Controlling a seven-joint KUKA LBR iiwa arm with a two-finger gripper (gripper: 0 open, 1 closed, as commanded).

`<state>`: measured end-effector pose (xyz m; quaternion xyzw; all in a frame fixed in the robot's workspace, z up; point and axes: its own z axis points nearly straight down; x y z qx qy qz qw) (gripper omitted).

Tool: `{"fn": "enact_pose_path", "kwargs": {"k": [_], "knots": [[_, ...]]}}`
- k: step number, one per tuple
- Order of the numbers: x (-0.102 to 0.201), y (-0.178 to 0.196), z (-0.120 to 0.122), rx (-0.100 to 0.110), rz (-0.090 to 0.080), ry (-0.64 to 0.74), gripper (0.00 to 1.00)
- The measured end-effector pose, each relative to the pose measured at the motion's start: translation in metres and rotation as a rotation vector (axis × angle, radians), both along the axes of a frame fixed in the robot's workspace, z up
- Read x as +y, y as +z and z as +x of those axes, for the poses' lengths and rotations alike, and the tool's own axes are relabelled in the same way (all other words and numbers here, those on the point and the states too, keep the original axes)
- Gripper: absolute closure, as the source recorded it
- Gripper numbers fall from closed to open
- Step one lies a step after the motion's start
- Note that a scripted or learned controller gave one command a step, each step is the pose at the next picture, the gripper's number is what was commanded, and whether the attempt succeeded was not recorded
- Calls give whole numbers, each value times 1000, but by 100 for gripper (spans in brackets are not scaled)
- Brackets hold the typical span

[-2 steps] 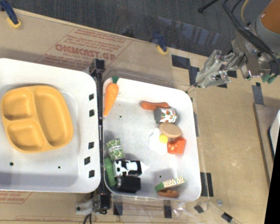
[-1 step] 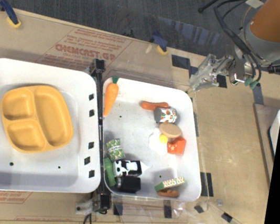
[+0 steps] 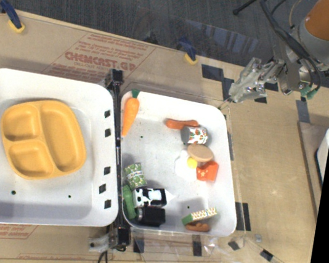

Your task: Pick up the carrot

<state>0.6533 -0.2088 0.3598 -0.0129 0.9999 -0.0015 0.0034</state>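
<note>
Locating target: carrot (image 3: 130, 112) lies at upper-left corner of right bin (image 3: 230, 189), against left wall | axis: near vertical in frame, green top up | gripper (image 3: 241, 90) hovers outside bin's upper-right corner, carrot lower-left of it, well apart | finger state: cannot tell
</note>
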Motion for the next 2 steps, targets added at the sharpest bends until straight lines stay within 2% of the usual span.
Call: {"fn": "enact_pose_path", "kwargs": {"k": [1,2], "knots": [[-2,-29,-4,5,2,-295,100],[0,15,-14,-2,1,-184,100]]}}
